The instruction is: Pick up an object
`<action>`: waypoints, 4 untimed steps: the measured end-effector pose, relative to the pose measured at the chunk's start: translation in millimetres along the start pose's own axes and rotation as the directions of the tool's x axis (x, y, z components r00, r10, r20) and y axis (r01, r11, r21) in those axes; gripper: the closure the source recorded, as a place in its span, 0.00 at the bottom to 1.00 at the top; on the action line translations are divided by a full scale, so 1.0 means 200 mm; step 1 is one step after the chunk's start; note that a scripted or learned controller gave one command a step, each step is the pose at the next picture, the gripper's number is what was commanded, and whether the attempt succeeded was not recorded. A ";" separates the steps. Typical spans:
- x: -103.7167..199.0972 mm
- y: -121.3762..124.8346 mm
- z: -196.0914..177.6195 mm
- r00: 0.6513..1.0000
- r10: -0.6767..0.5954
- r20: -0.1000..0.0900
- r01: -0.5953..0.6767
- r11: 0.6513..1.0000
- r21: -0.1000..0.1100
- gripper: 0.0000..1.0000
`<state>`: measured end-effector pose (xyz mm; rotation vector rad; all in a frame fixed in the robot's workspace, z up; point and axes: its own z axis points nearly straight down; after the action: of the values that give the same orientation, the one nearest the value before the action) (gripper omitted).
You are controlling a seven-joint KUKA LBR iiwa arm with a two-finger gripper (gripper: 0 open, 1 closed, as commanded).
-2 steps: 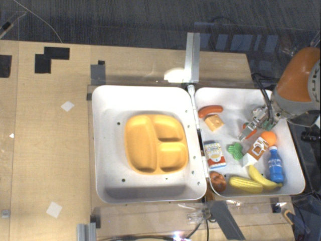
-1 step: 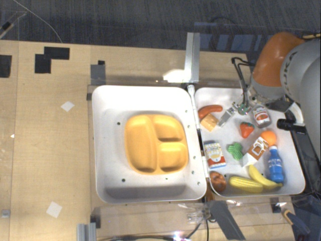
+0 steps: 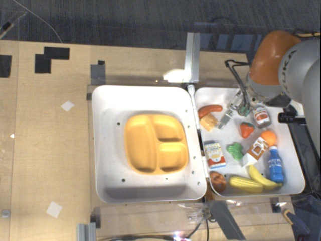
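Observation:
My gripper (image 3: 229,114) hangs low in the right bin (image 3: 296,185), near its far left part, and its fingers look open with nothing between them. One fingertip (image 3: 221,124) points at an orange wedge (image 3: 208,122) that lies just below a red sausage (image 3: 210,109). To the gripper's right lie a red strawberry (image 3: 246,129) and a small can (image 3: 261,117). Nearer the front are a green broccoli (image 3: 234,150), a white and red packet (image 3: 214,153), an orange (image 3: 269,136), a small carton (image 3: 258,147), a blue bottle (image 3: 275,164), a banana (image 3: 263,177) and a corn cob (image 3: 245,184).
The left bin (image 3: 108,134) holds a yellow divided plate (image 3: 155,143). A metal post (image 3: 192,56) stands behind the seam between the bins. The grey arm with its orange band (image 3: 271,59) reaches in from the right over the right bin's back edge.

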<state>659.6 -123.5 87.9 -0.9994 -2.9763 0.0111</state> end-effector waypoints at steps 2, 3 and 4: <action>-0.18 -0.39 -0.01 0.971 -0.240 0.014 0.241 0.971 -0.009 0.00; 0.10 0.01 0.00 0.999 -0.048 0.008 0.048 0.999 -0.015 0.00; -0.24 -0.33 -0.29 0.820 -0.572 0.020 0.572 0.820 -0.002 0.00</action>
<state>658.2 -203.8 147.2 -0.0617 -3.1573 0.0067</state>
